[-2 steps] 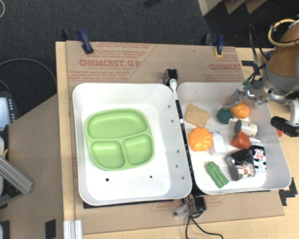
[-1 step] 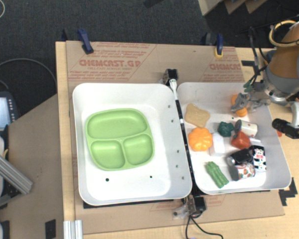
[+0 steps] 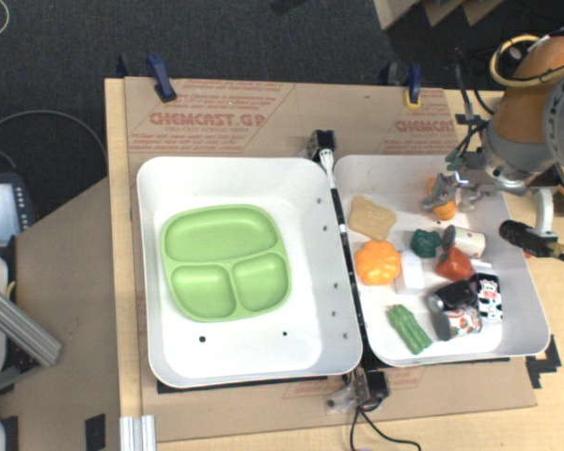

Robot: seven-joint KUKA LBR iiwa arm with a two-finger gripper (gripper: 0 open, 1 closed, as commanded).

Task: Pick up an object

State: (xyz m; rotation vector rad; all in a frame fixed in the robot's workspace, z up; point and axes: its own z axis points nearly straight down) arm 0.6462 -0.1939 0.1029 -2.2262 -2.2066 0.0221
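Two white bins sit on the worktop [image 3: 263,120]: the left bin [image 3: 160,252] carries a green divided tray [image 3: 226,261]; the right bin [image 3: 526,332] holds crowded toys. At its one o'clock, the gripper [image 3: 444,195] half-hides a small orange object [image 3: 444,210]; grip unclear.

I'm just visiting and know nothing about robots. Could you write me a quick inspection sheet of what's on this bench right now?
Surface: cardboard-covered bench bearing two white bins.
Job's things: right bin holds tan bread slice, orange pepper, green vegetable, teal piece, red piece, black-and-white carton.
Clutter: green divided tray in left bin.
Grippers: gripper over right bin's far end, above a small orange item.
Cables: black wire at near edge.
Surroundings: dark floor, blue clamps.
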